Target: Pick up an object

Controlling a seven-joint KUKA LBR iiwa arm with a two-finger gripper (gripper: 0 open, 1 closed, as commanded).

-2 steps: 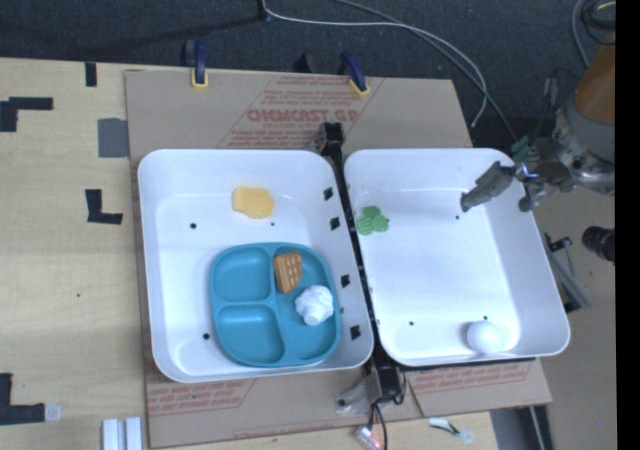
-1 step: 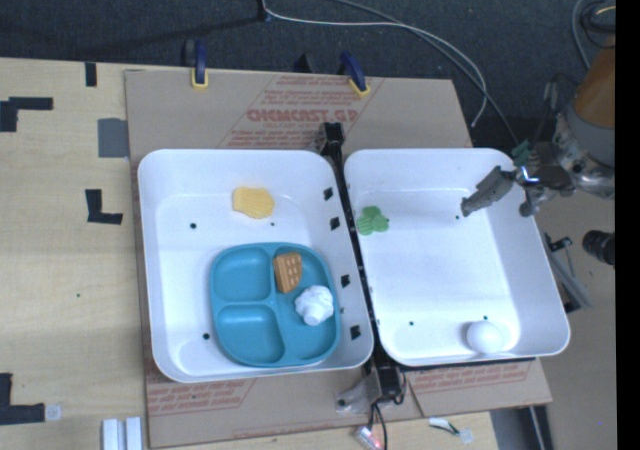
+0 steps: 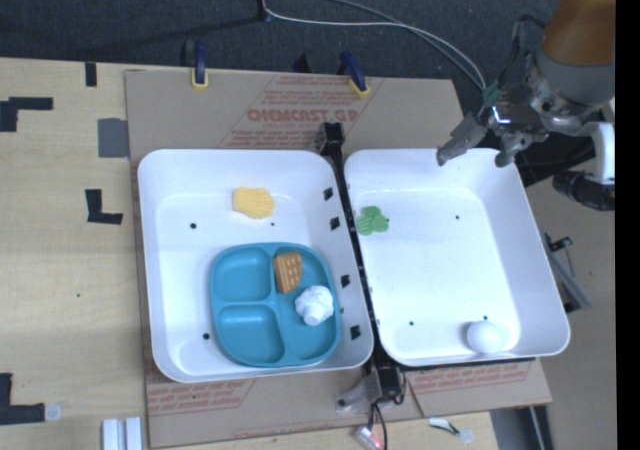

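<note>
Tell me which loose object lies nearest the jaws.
The green piece, by the right bin's left wall; the white ball sits at its far near corner.

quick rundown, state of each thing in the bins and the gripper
gripper: open, holding nothing, over the right bin's far rim
blue tray: flat in the left bin
waffle piece: in the tray
white lump: in the tray
yellow piece: on the left bin floor
green piece: in the right bin
white ball: near corner of the right bin

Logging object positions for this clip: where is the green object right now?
The green object lies in the right bin, near its left wall, beside the divider between the bins.
</note>
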